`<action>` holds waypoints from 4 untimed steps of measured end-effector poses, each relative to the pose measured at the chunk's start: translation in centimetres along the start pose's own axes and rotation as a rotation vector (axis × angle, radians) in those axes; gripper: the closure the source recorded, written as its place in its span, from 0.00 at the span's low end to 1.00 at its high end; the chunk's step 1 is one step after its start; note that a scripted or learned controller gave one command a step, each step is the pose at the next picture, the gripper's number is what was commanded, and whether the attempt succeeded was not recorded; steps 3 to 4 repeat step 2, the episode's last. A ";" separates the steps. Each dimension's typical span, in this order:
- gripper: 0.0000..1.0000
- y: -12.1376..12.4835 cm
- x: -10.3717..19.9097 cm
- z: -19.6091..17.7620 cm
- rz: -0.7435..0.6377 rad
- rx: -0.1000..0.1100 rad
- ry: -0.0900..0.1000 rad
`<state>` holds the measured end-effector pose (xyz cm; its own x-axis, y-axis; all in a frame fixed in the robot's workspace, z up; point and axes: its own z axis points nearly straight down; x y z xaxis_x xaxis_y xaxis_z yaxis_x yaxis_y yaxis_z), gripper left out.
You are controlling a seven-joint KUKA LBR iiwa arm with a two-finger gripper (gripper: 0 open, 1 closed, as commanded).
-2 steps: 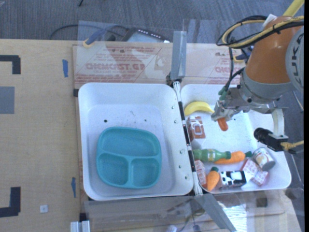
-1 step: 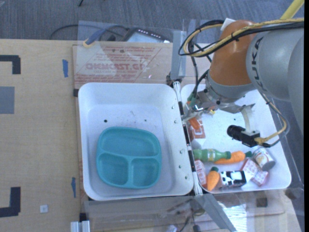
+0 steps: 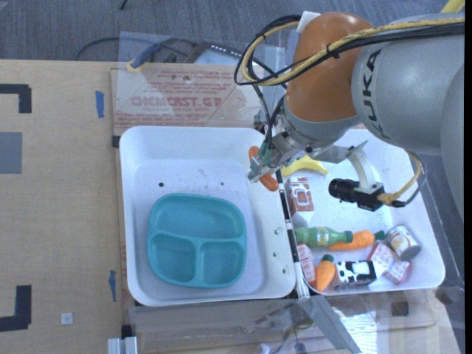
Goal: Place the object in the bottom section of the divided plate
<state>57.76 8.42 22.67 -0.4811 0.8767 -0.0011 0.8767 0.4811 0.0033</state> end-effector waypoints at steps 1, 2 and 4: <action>1.00 2.0 9.5 5.2 -0.025 0.004 0.002; 0.00 2.0 9.4 5.2 -0.024 0.003 0.002; 0.00 2.0 9.4 5.2 -0.024 0.003 0.002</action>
